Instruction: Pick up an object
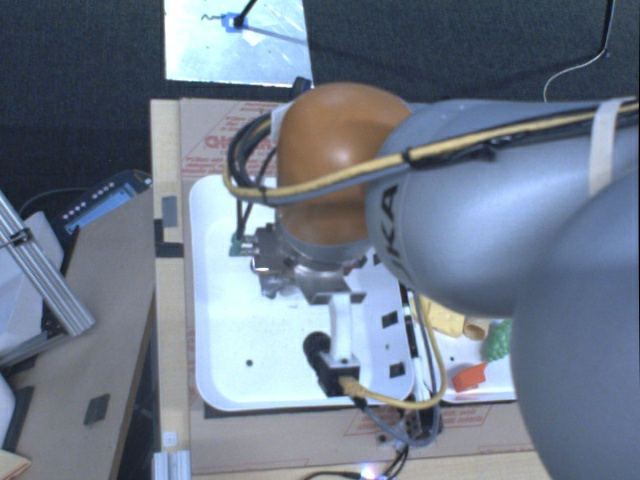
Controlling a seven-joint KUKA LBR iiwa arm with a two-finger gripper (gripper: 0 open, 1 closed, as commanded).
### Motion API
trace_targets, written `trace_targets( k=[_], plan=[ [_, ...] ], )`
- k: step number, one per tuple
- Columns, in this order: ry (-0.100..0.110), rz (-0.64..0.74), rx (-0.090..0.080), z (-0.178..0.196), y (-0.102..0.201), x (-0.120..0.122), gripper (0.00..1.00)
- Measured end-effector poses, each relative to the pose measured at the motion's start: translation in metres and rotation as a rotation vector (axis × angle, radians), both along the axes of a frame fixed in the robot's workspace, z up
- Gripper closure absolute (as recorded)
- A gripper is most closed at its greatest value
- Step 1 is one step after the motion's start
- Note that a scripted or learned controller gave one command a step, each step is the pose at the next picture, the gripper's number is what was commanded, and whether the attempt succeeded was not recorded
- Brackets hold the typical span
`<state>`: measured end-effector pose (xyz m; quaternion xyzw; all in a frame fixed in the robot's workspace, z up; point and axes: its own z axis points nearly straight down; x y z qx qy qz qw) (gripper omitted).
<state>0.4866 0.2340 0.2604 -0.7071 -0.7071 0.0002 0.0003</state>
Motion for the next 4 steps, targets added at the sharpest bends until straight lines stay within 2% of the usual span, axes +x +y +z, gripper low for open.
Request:
trace_targets(
  k=[1, 2, 3, 4],
  plan=[
    [-0.009, -0.003, 0.002, 0.076, -0.048, 0.005, 1.0],
    [-0.012, 0.005, 0.002, 0.07, -0.003, 0.129, 1.0],
    [0.013, 0.006, -0.003, -0.005, 0.001, 0.023, 1.0],
    [0.004, 0.001, -0.001, -0.046, 0.0, -0.002, 1.0]
  ],
)
